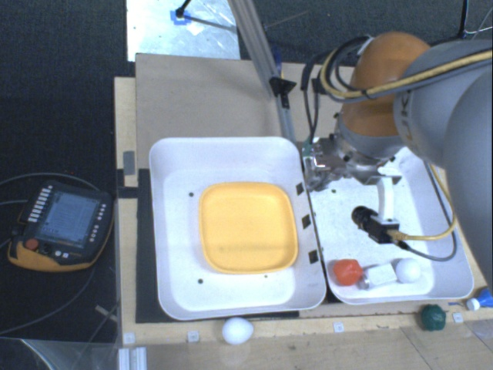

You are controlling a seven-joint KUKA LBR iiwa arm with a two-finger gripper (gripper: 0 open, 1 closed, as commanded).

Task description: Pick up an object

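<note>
A small red object (346,271), rounded and soft-edged, lies near the front of the right bin (454,284), close to the wall it shares with the left bin (166,230). Just beside it to the right sits a small white piece (377,276), and next to that a white ball (407,270), the three forming a short row along the bin's front. A square yellow plate (249,227) with rounded corners fills the middle of the left bin. The arm (431,91) hangs over the back of the right bin, its orange band (385,60) above the wrist, and the gripper (317,168) sits low by the dividing wall near the back, well apart from the red object; whether it is open or closed cannot be told from here. A black fitting (372,223) with a yellow cable stands between the gripper and the row of objects. Outside the bins, a white egg-like ball (237,331) rests on the bench in front of the left bin, a dark green ball (432,317) lies at the right front corner, and a handheld controller (62,223) sits on the floor at left.
</note>
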